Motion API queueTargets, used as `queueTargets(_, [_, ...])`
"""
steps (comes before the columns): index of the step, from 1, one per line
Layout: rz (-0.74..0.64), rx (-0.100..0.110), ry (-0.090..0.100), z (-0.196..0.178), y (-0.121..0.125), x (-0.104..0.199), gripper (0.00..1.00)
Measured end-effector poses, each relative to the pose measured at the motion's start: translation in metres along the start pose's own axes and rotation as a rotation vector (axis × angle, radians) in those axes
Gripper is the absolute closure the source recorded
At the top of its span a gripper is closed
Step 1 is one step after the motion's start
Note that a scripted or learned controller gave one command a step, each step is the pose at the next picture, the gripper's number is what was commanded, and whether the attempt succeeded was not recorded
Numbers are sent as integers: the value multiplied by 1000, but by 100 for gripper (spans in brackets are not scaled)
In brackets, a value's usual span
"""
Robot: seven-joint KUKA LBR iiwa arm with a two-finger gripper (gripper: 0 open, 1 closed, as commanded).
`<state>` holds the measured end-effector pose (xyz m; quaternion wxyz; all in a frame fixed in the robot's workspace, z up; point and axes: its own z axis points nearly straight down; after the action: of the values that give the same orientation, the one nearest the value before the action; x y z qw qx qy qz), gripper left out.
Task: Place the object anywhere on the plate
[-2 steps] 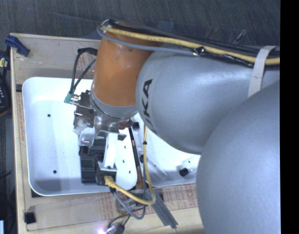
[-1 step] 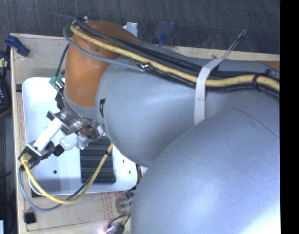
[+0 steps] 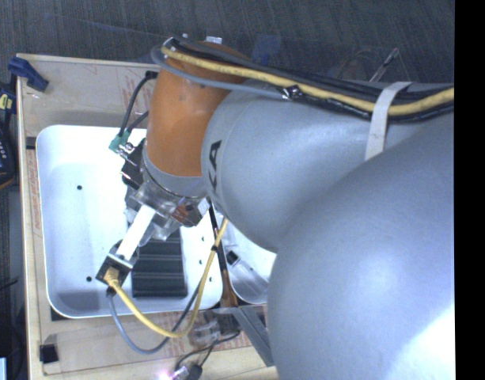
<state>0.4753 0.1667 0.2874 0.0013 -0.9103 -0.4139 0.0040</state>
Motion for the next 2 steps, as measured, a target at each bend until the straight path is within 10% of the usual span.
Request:
queueTargets(1, [388,2,2,34,45,-51,100])
queueTargets(2, [451,-2,-1,115,70,17,100])
